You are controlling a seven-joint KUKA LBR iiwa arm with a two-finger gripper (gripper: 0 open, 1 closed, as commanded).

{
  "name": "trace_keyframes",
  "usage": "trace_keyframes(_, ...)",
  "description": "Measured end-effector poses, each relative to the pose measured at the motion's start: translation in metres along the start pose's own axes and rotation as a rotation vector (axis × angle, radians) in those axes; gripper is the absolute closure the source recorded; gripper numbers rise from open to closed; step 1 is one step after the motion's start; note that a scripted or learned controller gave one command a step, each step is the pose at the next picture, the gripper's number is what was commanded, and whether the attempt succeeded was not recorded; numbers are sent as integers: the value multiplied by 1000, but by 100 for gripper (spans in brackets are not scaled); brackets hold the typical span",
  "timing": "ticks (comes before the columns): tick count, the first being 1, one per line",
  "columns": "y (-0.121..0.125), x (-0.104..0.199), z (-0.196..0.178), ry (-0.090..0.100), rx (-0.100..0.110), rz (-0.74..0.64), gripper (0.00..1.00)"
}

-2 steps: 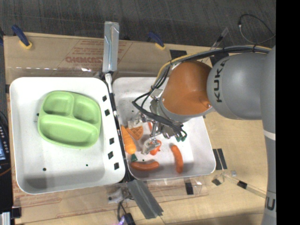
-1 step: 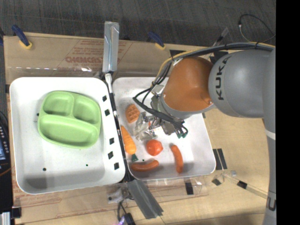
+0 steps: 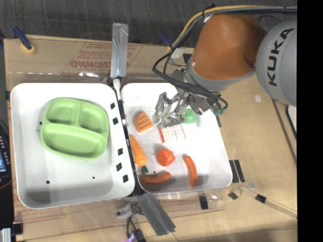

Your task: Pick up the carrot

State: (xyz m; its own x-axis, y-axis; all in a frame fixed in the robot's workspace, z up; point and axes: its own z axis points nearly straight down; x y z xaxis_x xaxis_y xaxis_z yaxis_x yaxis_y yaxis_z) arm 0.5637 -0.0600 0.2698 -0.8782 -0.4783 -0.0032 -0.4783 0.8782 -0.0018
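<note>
Gripper [image 3: 169, 111] hangs over the upper middle of the right bin [image 3: 214, 135], metal fingers [image 3: 161, 107] pointing down and toward the divider between the bins. Fingers look slightly spread with nothing between them, though glare on the metal makes the gap hard to read. Carrot [image 3: 138, 152] lies down and to the left of the fingertips, against the bin's left wall, long axis running roughly along that wall, untouched. Waffle [image 3: 143, 121] sits just left of the fingertips, between them and the divider, and is closer to them than the carrot is. Red-print card [image 3: 173, 133] lies directly below the fingers; tomato [image 3: 165, 157] further below; two sausages [image 3: 157, 177] [image 3: 191, 169] nearest the bin's front edge. Green item [image 3: 190, 117] rests just right of the fingers, partly hidden by the wrist. Left bin [image 3: 25, 135] holds a green tray [image 3: 75, 127], well left of the fingers and irrelevant to the pick. Progress: early. No grasp made, no contact with the carrot, fingers not yet aligned over it. Remaining, by my reading: shift down-left past the waffle, turn the fingers across the carrot's narrow width, descend, close, lift. Risk: the wall leaves little room for the left finger.
</note>
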Motion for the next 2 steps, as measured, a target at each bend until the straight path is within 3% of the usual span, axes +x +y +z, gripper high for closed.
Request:
trace_keyframes(1,3,49,24,6,-6,-180,100)
trace_keyframes(2,22,64,45,4,-6,-597,100)
